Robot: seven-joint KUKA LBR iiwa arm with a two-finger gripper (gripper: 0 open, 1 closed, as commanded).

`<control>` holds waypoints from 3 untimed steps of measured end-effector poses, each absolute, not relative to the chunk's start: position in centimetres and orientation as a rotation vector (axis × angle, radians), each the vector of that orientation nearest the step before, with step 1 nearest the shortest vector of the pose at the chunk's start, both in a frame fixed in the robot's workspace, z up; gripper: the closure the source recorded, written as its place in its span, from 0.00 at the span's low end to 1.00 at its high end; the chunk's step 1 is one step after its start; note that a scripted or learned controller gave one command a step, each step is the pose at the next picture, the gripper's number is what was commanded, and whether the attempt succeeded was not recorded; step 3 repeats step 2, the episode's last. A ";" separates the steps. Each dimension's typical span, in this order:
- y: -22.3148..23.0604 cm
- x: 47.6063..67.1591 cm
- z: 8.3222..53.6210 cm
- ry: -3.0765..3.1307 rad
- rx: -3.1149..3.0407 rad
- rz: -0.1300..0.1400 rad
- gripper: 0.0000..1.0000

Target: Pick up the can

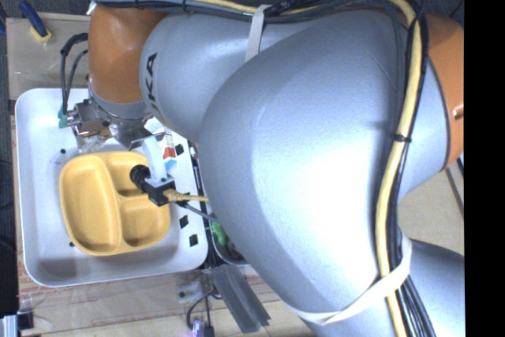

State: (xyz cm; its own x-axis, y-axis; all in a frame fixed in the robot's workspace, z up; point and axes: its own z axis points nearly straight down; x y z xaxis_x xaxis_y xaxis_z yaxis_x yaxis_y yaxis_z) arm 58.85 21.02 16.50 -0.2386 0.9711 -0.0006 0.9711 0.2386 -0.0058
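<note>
Camera view: the grey arm (316,154) fills most of the frame, from the upper middle down to the lower right, with cables running along its upper and right edges. Its orange band (114,43) sits at the upper left, and below it the wrist points down into the white bin (31,170) on the left side of the frame. The claw (88,126) is low over the upper part of that bin, near its upper left corner. Its state cannot be told, because the wrist covers it from above.

A yellow divided tray (102,209) lies flat in the middle of the bin, just below the claw, with its compartments facing up. What may be the can (164,147), a small white object with red and blue print, shows at the tray's upper right edge and is tucked under the arm. Too much of it is hidden to be sure. A bit of something green (217,234) peeks out at the bin's lower right corner, against the arm.

The wooden counter (118,294) shows along the bottom and at the upper left. On its upper left part, outside the bin, lies a blue-handled tool (33,18) with a yellow end.
</note>
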 end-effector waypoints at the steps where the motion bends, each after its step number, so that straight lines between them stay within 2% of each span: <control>1: 20.7 56.9 14.4 -2.747 -1.519 0.005 1.00; 3: 20.7 57.0 15.4 -2.749 -1.514 0.008 1.00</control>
